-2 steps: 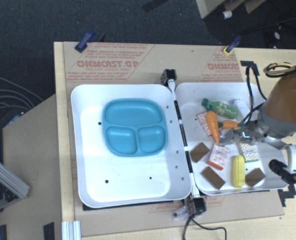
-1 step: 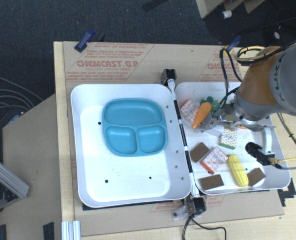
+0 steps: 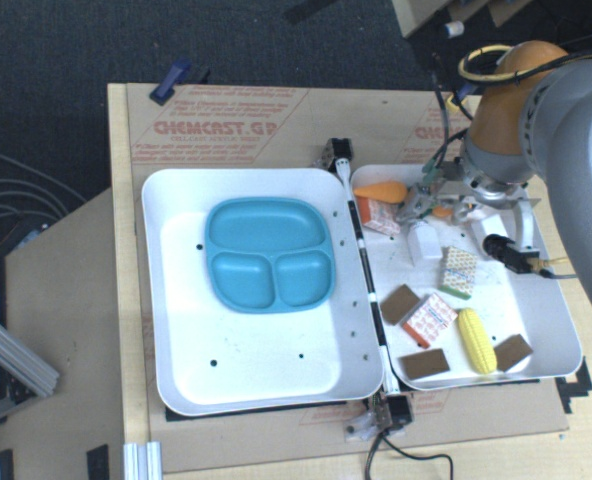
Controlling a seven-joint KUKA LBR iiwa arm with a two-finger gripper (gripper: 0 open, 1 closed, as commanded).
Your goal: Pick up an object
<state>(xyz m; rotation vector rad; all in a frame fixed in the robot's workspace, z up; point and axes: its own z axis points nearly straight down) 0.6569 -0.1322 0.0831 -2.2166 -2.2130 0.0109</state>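
Cardboard is covering the bench under two white bins; the left bin (image 3: 166,298) is holding a blue divided tray (image 3: 269,253). In the right bin (image 3: 546,313) the gripper (image 3: 428,206) is hanging over the far end, its tip lost in clutter, so its state cannot be told. An orange object (image 3: 380,191) is lying beside it, partly hidden. A corn cob (image 3: 475,340) is lying near the front edge.

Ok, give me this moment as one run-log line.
arm: over right bin far end | end effector: beside orange item, grasp not visible | left bin: blue divided tray | corn cob: untouched
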